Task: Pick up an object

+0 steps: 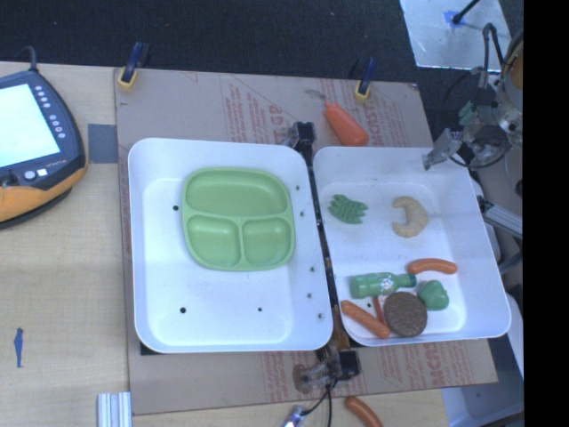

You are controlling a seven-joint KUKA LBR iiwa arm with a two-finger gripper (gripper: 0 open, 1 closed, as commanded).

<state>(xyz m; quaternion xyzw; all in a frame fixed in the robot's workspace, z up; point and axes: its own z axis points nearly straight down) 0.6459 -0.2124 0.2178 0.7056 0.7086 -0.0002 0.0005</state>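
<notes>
- Two white bins: left bin (151,238), right bin (471,238)
- One green divided plate (237,218)
- One croissant (410,215)
- One green leafy piece (348,208)
- One green bottle (380,284)
- One brown round patty (405,314)
- One small green piece (435,294)
- Two sausages in the right bin: (432,266), (364,319)
- One carrot (345,124) outside the bins
- Two blue clamps: (132,63), (364,77)
- One control pendant (31,145)

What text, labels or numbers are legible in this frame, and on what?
None can be read.
Cardboard sheet under the bins: faint red printing, too blurred to read.
Green bottle in the right bin: pale label, too small to read.
Teach pendant at left: screen washed out white, button marks unreadable.
</notes>
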